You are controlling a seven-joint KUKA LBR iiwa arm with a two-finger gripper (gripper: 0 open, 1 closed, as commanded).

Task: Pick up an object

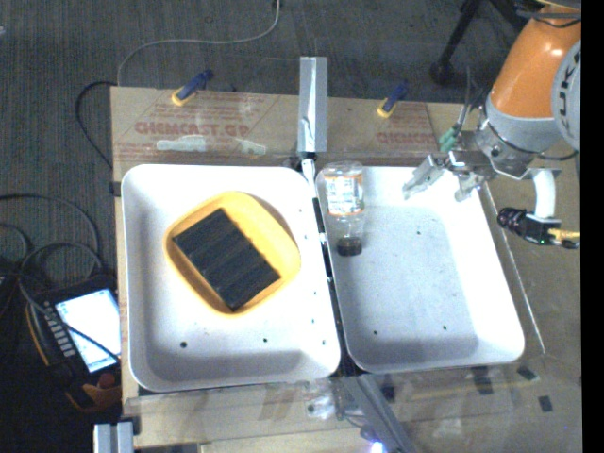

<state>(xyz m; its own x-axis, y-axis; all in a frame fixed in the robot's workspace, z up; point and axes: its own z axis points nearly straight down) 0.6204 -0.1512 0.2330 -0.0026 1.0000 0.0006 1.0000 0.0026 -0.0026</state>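
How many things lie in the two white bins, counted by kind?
Yellow dish with a dark ridged insert, left bin: 1
Clear plastic bottle, right bin, at its left wall: 1
Total: 2
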